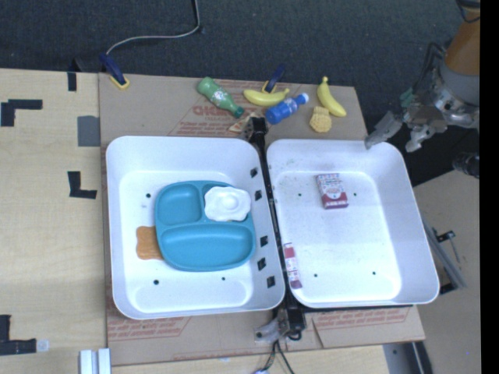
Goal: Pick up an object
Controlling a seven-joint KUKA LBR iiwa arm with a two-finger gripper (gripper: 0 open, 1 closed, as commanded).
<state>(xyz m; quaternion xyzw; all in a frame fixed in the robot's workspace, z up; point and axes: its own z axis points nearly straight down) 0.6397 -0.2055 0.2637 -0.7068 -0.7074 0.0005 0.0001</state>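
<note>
Since the small red-and-white carton (333, 191) lies alone in the upper middle of the right bin (390, 283), its long axis running toward the far and near rims, any reach must travel leftward and toward the near side from the end effector (405, 129). That end effector hangs past the bin's far right corner, fingers spread, gripping nothing.

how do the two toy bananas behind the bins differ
The left banana lies nearly flat across the view, curved like a smile, beside the blue bottle. The right banana runs diagonally, stem end up, next to a yellow waffle-like piece, and looks slightly smaller. Both are yellow and lie on the cardboard, outside the bins.
</note>
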